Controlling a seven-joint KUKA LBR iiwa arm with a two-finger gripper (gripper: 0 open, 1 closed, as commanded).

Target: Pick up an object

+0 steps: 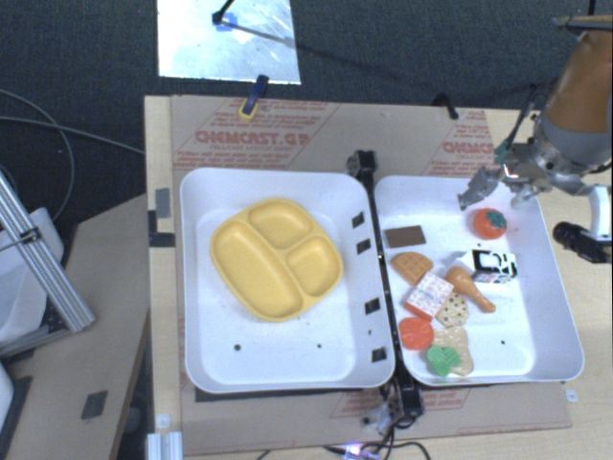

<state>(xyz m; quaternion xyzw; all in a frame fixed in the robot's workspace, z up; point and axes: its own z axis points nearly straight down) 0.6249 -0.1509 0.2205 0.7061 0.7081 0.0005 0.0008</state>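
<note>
— So, has it got anything yet?

— No, nothing is lifted. The pincer [495,186] hangs over the far end of the right bin [557,338], its two grey fingers spread apart with only white bin floor between them. Every toy is lying down in that bin.

— What's nearest to it?

— A small orange fruit with a green top, a toy tomato or tangerine [489,222], just beside the fingers on the near side. It looks apart from them, not touching. If I had to guess a target, that's it, but that's only my reading.

— And the rest?

— A brown rectangle [404,237] sits toward the bin's inner wall. Below that, a cluster: an orange slice of toast [412,265], a checkered cracker [430,295], a toy drumstick [468,287], a black-and-white piece [494,264], a red disc [416,333], a green bit [442,358] on a pale biscuit [454,341]. Several touch or overlap, so they'd be fiddlier to pinch.

— The left bin?

— The left bin [206,353] carries a yellow divided plate [276,257], well apart from the arm.

— So how far along?

— Early, I'd say. The arm is positioned above the toys; the descent, the closing and the lift are all left to do.
</note>
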